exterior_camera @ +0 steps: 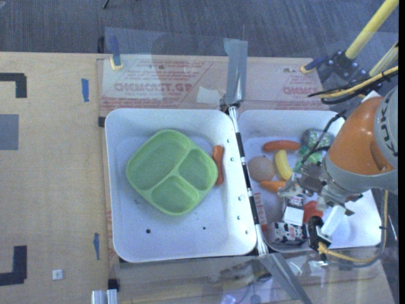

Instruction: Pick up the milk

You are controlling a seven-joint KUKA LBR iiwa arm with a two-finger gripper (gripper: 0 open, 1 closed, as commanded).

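Milk (290,225) sits at the near edge of the right bin (361,233), close to the divider between the two bins. It looks like a small carton, mostly white with dark patches on its lower face and a pale panel higher up, lying at a slant with its dark end toward the bin's front rim. A small red thing (309,210) lies just beside its right side; I cannot tell what that is.

My jaws (304,198) hang over this same corner of the right bin, right above the carton's upper end. Whether my jaws are spread or closed I cannot tell from this angle, since my own wrist and the orange band (357,144) above it cover that part, and I cannot say that anything is held.

Farther back in the right bin lie an orange carrot-like piece (281,145), a yellow banana (283,165), a brownish round item (260,168), another small orange piece (272,185), and something green (313,138) partly behind my arm.

The left bin (126,233) holds a green divided plate (171,171) with three compartments, and a slim orange piece (218,163) rests just beside the plate's right edge. Both bins sit side by side on the tan surface (50,170).
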